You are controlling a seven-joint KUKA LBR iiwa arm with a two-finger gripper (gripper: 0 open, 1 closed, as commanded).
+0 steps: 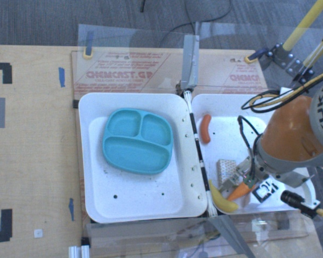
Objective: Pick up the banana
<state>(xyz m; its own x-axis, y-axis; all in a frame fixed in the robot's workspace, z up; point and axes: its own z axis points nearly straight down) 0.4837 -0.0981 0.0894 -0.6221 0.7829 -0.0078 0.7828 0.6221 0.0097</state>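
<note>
Grey carpet ran along the top of the frame, with black cables trailing over it, and below it sat the pale wooden table [32, 160] marked with blue and black tape. Two shallow white bins stood side by side on it. The left bin [91, 198], at the centre of the frame, held a light blue divided plate [137, 141] with three compartments, lying flat and slightly turned. The right bin [226, 128] sat at the right of the frame, and my arm reached into it from the right edge, the orange band [290, 130] bulking over the bin's lower right part.

My hand [242, 179] was low in the lower part of the right bin, just above the toys there; I could not tell how it stood from this angle. The banana [222, 199] lay in that bin's lower left corner, close against the wall shared with the left bin, curved and yellow. A carrot [238, 191] lay touching or just beside the banana, directly under my hand. A pale speckled block [226, 169] rested just above them. A sausage [205, 128] lay alone in the bin's upper left part, well apart from the rest.
</note>
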